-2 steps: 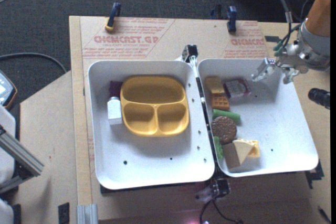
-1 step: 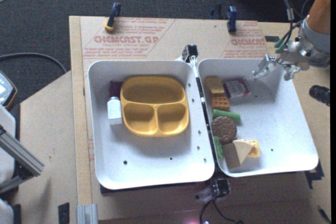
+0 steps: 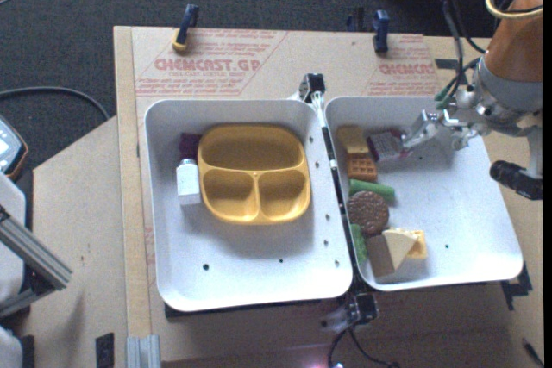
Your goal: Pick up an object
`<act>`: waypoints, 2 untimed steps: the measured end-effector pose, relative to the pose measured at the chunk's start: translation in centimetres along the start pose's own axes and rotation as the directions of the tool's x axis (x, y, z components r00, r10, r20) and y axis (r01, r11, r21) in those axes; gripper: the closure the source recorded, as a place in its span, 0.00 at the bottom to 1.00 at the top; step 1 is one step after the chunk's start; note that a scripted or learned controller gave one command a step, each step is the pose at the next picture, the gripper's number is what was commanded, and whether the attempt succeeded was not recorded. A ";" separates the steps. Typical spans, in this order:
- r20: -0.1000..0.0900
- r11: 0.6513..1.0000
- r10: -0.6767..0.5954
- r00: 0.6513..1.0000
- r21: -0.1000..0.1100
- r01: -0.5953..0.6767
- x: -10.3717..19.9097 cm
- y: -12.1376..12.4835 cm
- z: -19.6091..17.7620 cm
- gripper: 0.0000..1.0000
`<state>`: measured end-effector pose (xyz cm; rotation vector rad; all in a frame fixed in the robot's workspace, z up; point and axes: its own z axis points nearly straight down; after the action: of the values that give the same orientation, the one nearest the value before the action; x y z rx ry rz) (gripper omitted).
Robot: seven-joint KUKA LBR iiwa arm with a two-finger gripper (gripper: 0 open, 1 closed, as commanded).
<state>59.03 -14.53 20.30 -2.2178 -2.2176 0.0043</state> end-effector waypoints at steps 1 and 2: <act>0.000 1.000 0.000 1.000 0.001 0.000 -0.6 -0.2 4.5 0.00; 0.000 1.000 0.001 1.000 0.001 -0.001 -1.1 -0.1 9.0 0.00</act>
<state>58.93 -15.59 11.28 -2.2179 -2.2166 0.0055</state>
